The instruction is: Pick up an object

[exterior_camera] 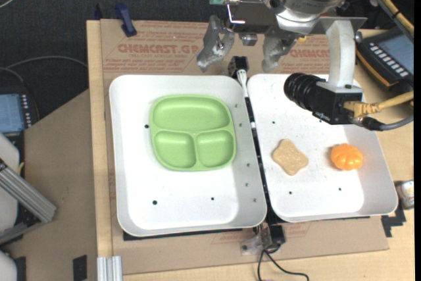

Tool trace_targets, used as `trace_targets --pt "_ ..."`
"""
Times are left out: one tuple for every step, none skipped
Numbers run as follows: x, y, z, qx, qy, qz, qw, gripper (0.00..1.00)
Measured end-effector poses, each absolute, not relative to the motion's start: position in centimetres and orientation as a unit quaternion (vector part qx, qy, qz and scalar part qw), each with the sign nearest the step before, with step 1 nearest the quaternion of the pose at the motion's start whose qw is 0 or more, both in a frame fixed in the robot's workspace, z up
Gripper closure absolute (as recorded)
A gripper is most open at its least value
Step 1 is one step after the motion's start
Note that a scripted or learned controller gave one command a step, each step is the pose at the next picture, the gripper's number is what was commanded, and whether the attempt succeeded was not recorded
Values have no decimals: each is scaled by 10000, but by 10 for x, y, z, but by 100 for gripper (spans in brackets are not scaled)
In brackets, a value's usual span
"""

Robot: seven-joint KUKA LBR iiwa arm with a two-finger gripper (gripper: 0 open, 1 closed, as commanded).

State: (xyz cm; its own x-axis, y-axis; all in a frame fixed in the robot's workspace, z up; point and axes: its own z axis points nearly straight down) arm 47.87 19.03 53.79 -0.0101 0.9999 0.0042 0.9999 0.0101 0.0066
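Observation:
My gripper hangs high at the top of the view, above the far edge where the two bins meet. Its two metal fingers stand spread apart, with nothing between them. In the right bin lie a tan, biscuit-like piece near the middle and a small orange pumpkin-like object to its right. The left bin holds a green three-compartment plate. All three objects are well below and in front of the gripper.
A black cylindrical device on a white bracket overhangs the right bin's far side. The bins rest on a cardboard sheet. A tablet lies at the far right, and a blue clip at the cardboard's far-left corner.

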Motion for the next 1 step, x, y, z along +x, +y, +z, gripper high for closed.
trace_targets --pt "479 186 546 7064 7078 24 6 100"
